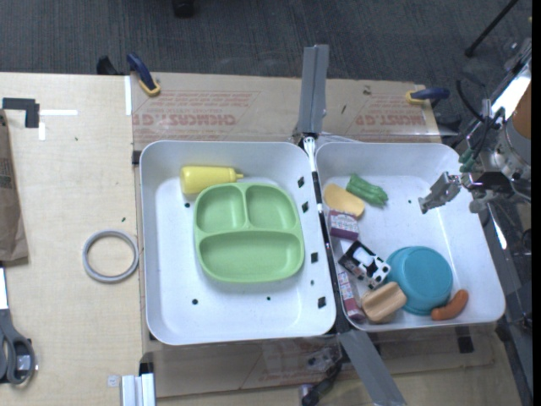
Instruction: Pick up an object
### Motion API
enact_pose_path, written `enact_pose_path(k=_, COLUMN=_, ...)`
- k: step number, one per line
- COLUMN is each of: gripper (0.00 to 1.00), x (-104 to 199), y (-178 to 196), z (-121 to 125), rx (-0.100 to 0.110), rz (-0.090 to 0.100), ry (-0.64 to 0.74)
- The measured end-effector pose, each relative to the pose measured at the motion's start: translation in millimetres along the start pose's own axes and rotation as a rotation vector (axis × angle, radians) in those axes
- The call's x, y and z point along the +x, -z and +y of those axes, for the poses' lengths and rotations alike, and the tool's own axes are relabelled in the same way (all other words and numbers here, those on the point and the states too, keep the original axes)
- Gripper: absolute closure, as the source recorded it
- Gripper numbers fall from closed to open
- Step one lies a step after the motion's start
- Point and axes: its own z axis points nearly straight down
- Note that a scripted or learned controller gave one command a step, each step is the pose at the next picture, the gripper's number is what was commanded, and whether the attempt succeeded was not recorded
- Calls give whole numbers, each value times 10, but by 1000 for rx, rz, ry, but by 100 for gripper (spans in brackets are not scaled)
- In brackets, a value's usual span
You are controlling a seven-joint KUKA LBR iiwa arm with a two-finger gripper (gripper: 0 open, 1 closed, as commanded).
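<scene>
Arm (517, 155) cut off at right edge; scissors (15, 355) cropped lower left; bag (12, 194) cropped at left edge.

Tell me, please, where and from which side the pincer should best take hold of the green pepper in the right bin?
Probably across the middle of the green pepper, from above. It lies flat and elongated on the bin floor, apart from the yellow piece beside it, so its narrow width suits the pincer.
</scene>
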Motion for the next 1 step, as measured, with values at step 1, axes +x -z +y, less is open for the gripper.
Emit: enact_pose_path(k=1, gripper=0, x=158, y=-973, z=1208, rx=-3, rz=-1, ry=254)
